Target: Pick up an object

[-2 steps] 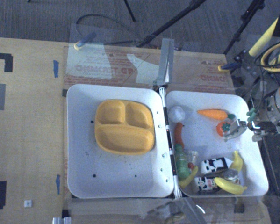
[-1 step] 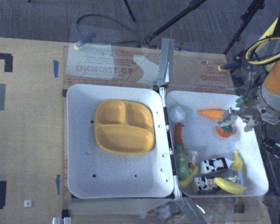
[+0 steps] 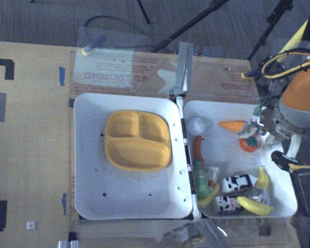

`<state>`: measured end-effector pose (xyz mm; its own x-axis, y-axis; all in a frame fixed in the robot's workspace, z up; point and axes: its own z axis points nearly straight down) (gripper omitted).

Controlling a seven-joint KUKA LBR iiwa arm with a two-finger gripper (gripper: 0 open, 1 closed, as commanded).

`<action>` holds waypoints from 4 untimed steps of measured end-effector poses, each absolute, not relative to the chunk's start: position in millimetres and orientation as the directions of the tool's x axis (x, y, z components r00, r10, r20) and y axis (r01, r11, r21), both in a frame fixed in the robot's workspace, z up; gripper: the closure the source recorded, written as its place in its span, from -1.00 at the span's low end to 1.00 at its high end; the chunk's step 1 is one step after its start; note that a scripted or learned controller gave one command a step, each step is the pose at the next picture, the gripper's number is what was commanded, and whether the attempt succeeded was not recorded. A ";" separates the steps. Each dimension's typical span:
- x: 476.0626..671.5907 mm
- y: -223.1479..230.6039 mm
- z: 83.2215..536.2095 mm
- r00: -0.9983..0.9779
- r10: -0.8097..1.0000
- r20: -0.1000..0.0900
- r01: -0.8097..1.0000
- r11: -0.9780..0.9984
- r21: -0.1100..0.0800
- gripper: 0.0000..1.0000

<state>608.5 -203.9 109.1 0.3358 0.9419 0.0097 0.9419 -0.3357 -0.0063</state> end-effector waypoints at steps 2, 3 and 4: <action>662.9 -184.2 87.4 0.342 0.940 0.000 0.939 -0.342 -0.030 -1.00; 664.7 -177.8 90.8 0.486 0.874 -0.001 0.873 -0.486 -0.023 -1.00; 666.5 -172.0 105.1 0.484 0.875 0.006 0.874 -0.484 -0.032 1.00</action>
<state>666.5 -172.0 105.1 0.4844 0.8748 0.0064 0.8745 -0.4839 -0.0324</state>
